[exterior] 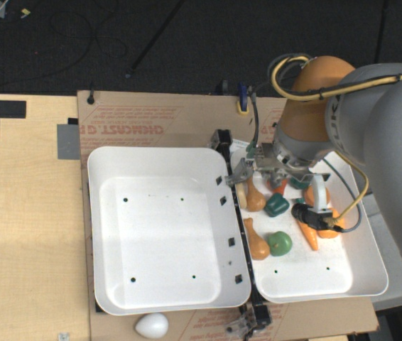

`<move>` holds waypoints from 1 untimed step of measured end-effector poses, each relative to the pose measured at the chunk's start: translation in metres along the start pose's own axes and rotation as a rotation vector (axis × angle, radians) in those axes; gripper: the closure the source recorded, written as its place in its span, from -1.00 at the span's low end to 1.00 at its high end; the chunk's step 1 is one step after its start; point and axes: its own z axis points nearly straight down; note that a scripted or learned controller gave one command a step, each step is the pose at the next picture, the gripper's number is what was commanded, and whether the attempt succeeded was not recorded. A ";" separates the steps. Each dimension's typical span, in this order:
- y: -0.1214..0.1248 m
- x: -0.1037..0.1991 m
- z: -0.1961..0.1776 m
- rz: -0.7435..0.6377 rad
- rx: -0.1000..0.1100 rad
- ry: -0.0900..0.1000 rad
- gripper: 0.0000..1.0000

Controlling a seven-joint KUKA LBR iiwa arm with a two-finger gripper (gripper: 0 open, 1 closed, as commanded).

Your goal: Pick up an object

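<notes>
My gripper (252,169) hangs low over the far left part of the right bin (361,279), close to the wall between the two bins. Just below it lies an orange gourd-shaped piece (256,199), and beside that a dark green block (277,205). Nearer the front lie a second orange gourd (258,244) and a round green fruit (281,243). An orange carrot (308,234) rests to the right. A red bit (280,187) and a teal piece (301,181) peek out from under the wrist. I see nothing between the fingers.
The left bin (109,190) stands beside the right one, with black clips along the shared wall (233,212). A white egg (151,325) lies on the cardboard in front of the left bin. The arm covers the right bin's far right corner.
</notes>
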 end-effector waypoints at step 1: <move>0.000 0.000 0.000 0.000 0.000 0.000 -1.00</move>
